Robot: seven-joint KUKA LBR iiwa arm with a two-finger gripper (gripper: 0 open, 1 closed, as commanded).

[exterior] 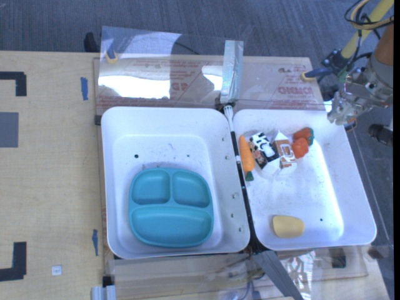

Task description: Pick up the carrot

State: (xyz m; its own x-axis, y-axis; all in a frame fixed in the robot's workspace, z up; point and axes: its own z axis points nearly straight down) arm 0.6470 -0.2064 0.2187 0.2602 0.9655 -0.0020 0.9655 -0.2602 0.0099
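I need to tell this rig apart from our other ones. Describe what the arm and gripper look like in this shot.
At the right edge, the gripper is a small pale metallic assembly. Above it run looped yellow cables, with a blue fitting beside them. The arm behind is greyish and blurred.

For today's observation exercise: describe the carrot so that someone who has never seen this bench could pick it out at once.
Find the right-hand white bin, not the one holding the teal divided plate. The carrot lies against that bin's left wall, beside a cluster of small toys. It is the long, thin orange piece with a green tip, unlike the stubby orange-red toy and the yellow block.
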